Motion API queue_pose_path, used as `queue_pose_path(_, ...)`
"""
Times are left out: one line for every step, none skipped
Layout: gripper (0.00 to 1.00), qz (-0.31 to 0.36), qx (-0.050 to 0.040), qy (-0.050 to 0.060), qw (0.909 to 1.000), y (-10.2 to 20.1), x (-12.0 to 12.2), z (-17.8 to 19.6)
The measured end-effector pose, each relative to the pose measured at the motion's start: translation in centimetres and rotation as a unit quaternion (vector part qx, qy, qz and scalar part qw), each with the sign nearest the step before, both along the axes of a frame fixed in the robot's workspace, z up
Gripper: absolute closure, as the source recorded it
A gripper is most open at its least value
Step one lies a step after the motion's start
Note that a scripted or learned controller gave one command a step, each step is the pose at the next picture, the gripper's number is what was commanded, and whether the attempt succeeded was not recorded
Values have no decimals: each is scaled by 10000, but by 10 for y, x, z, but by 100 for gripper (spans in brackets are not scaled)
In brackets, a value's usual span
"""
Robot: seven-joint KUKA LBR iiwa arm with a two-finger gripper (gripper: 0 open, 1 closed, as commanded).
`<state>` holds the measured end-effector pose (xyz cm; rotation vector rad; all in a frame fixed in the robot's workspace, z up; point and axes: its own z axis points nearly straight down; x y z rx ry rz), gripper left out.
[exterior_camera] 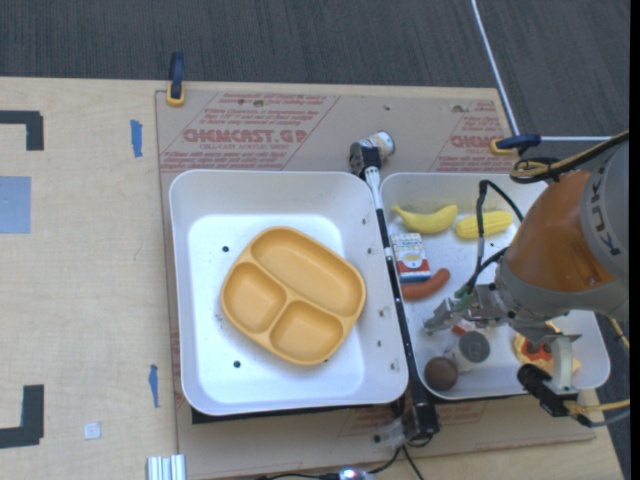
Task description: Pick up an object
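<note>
— The jaws (452, 313): open or closed?
— Can't tell — they're low in the right bin (596, 366), and nothing shows between them.
— What's around them?
— Taking the sausage (424, 284) as the mark: the jaws are just right of it, the carton (408, 251) touches it from above, the banana (425, 217) and corn (483, 226) lie farther up. A brown ball (441, 372) sits below it.
— And the left bin (190, 268)?
— It holds a yellow tray (292, 295), well left of the sausage.
</note>
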<state>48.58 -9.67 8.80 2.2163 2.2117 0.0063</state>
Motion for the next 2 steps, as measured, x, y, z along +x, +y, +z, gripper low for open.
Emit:
queue_pose_path(100,1,-10,-39,10000,-1,3,12)
queue_pose_path(100,18,26,42,10000,51,-6,97)
